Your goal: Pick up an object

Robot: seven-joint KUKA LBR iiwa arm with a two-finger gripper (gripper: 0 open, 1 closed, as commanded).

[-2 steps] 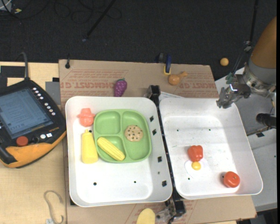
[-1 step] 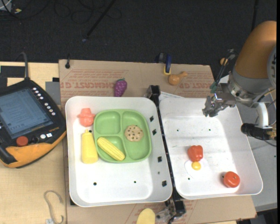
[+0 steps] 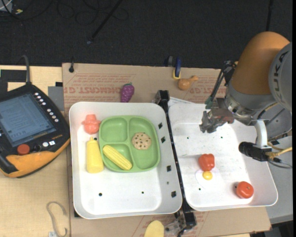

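My gripper (image 3: 208, 124) hangs over the upper part of the right bin (image 3: 266, 194), pointing down, with nothing visible between its fingers. Below it in that bin lie a red pepper (image 3: 206, 161), a small yellow piece (image 3: 207, 175) just under the pepper, and a red tomato (image 3: 244, 189) near the front right corner. The left bin (image 3: 118, 201) holds a green divided plate (image 3: 113, 130) with a corn cob (image 3: 117, 157) and a cookie (image 3: 141, 141) on it. A yellow bottle (image 3: 93, 155) and a pink toy (image 3: 91, 124) lie left of the plate.
A purple toy (image 3: 127, 92) and a tan duck-like toy (image 3: 186, 82) sit on the cardboard behind the bins. A teach pendant (image 3: 24, 127) rests on the bench at the left. A yellow object (image 3: 154, 228) lies in front of the bins.
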